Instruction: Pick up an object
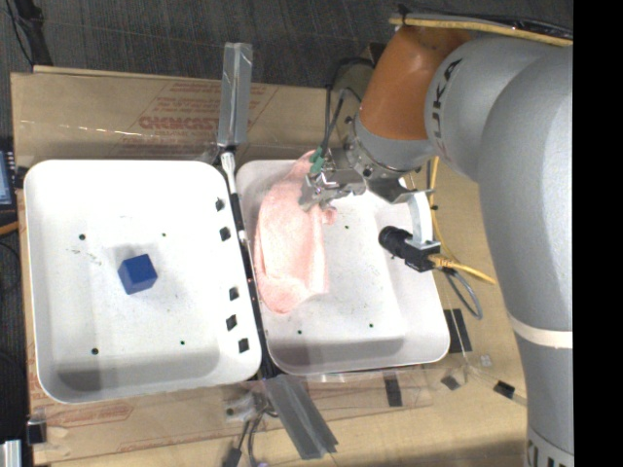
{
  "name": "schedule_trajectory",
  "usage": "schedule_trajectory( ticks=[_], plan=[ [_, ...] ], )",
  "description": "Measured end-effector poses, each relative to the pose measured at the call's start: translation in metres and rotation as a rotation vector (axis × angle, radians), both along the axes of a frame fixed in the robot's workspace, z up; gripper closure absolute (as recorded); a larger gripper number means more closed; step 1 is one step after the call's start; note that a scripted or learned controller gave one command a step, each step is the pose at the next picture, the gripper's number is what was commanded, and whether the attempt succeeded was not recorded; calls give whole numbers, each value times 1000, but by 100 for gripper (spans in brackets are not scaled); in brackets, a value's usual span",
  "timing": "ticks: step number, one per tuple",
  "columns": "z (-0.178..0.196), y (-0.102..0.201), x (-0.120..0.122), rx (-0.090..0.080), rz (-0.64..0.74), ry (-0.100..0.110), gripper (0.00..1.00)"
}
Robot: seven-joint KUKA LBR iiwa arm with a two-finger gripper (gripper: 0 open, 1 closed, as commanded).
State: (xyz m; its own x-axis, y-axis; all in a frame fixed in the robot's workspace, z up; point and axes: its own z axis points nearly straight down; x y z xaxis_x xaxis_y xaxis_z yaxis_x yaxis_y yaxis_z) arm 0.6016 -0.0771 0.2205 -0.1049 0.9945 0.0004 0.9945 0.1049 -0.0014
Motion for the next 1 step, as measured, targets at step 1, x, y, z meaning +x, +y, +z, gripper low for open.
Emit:
schedule_trajectory(
  ticks=[1],
  plan=[
    [0,0,0,0,0,0,0]
  ],
)
